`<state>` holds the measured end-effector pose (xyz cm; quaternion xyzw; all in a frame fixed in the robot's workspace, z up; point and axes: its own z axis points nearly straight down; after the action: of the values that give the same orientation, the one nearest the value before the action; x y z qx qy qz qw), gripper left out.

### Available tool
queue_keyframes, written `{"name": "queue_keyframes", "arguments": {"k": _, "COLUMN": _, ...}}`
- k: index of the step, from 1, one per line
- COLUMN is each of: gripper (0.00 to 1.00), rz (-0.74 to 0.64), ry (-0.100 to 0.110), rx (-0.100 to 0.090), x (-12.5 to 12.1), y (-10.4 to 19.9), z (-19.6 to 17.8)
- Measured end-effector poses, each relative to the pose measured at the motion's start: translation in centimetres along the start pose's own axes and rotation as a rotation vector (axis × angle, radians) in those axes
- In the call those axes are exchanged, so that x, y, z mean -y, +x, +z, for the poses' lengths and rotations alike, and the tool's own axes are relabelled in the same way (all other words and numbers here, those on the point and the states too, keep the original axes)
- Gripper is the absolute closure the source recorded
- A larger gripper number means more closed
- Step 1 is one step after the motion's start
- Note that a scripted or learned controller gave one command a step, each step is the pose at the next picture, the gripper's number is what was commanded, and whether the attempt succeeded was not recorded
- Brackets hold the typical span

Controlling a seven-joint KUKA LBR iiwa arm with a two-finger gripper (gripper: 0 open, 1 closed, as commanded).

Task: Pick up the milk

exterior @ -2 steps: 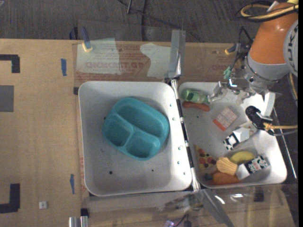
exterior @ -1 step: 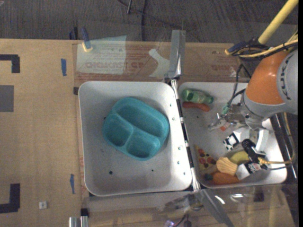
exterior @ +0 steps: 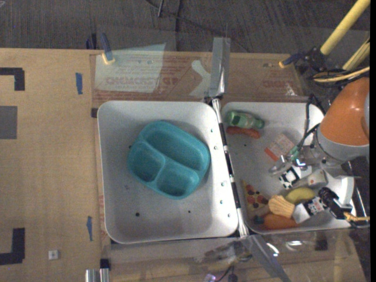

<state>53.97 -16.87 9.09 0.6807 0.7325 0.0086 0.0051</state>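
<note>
The milk (exterior: 305,210) is a small white carton with black patches. It lies at the front right of the right bin (exterior: 258,157), next to a yellow banana (exterior: 298,194) and an orange carrot (exterior: 275,221). My gripper (exterior: 286,171) hangs low over the middle right of that bin, a short way behind and left of the carton. The wrist and its attachments crowd the view there, and I see nothing clearly between the gripper's tips.
The right bin also holds a green bottle (exterior: 245,120), a red sausage (exterior: 244,132), a small orange-and-white packet (exterior: 279,145), a pizza slice (exterior: 254,196) and a tan waffle (exterior: 282,205). A teal divided plate (exterior: 169,158) lies in the left bin (exterior: 117,204).
</note>
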Motion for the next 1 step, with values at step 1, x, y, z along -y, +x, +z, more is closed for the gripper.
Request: {"name": "queue_keyframes", "arguments": {"k": 1, "gripper": 0.00, "rz": -0.067, "ry": 0.008, "rx": 0.010, "x": -1.54, "y": 0.67, "z": 0.20}}
